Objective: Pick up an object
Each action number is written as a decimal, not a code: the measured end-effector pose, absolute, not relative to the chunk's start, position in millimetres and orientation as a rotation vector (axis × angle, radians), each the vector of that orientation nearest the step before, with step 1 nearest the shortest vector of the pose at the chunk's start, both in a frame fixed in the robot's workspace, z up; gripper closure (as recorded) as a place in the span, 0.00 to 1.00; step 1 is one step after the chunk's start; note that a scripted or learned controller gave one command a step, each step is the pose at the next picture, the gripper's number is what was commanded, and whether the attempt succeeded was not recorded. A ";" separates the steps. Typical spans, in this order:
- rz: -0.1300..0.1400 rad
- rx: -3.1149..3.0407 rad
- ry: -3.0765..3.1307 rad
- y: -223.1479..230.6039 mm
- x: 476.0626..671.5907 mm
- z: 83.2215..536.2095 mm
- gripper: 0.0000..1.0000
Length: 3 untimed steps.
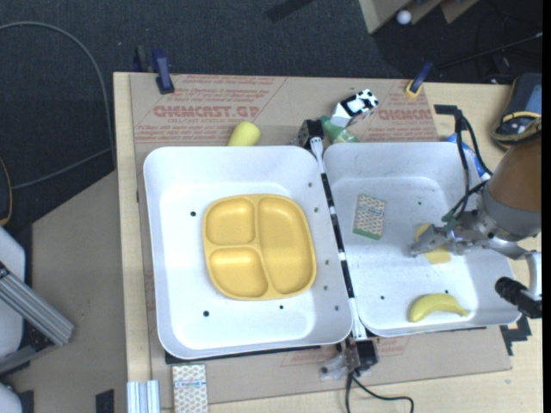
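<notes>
In the right bin [392, 166] lie a small green-patterned packet [370, 216], a yellow banana [437, 306] near the front wall, and a small yellow piece [436, 257] at mid-right. My gripper [430, 243] is low inside the right bin, directly over that small yellow piece and partly covering it. The grey arm with its orange band [519, 183] comes in from the right edge. Nothing is visibly lifted off the bin floor. The left bin [172, 231] holds a yellow divided plate [258, 246].
Behind the bins, on the cardboard bench top, lie a yellow object [244, 133] and a black-and-white item [357, 104]. Blue clamps [161, 71] grip the back edge. Black clips join the bins along the seam [334, 231]. A cable [469, 157] hangs near the arm.
</notes>
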State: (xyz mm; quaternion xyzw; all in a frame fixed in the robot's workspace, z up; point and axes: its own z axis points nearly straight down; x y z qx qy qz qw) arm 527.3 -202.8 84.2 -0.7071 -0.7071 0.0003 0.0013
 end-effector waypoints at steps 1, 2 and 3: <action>-0.001 -2.222 -2.221 -203.0 527.9 94.4 1.00; -0.001 -2.221 -2.224 -161.5 544.7 154.3 1.00; -0.002 -2.222 -2.227 -161.5 545.2 164.2 1.00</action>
